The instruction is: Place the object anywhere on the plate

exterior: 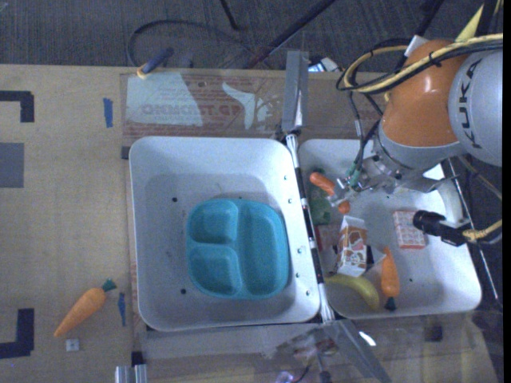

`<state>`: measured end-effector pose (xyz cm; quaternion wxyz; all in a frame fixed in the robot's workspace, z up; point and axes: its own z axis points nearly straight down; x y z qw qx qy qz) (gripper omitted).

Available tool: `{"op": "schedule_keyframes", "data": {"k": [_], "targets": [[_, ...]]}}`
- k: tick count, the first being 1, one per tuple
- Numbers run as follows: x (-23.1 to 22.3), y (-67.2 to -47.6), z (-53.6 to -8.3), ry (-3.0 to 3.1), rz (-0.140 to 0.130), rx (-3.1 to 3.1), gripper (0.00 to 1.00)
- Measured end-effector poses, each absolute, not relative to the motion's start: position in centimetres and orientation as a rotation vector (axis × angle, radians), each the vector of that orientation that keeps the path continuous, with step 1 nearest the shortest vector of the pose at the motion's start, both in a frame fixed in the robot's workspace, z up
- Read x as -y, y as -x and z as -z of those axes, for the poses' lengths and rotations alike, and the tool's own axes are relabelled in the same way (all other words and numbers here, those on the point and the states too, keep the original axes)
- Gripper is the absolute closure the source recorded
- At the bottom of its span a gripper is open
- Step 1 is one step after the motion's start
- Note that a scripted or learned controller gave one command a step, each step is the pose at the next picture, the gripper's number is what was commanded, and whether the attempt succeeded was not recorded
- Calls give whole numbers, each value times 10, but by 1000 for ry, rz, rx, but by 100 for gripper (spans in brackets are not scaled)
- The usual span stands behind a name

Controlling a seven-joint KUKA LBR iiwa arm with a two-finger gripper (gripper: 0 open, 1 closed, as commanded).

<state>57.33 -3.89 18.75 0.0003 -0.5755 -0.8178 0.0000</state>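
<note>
A blue plate (238,247) with three compartments lies in the left bin (152,174). The right bin (447,286) holds several toy foods: a small orange carrot (322,183) by its left wall, a green piece (319,211) below that, a juice carton (353,246), a banana (356,290), a second carrot (389,276) and a small red-and-white box (408,230). My gripper (353,183) hangs low over the upper left part of the right bin, just right of the small carrot. Nothing visible is held in it.
Another toy carrot (80,311) lies on the bench outside the bins, at the lower left. A grey divider rail (294,102) runs between the bins at the back. Yellow cables (375,62) loop above the arm's orange band (423,94).
</note>
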Motion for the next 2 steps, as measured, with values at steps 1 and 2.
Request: {"op": "schedule_keyframes", "data": {"k": [1,2], "targets": [[-55,-565,-185,1572,1,2720,100],[-55,-565,-185,1574,1,2719,0]]}}
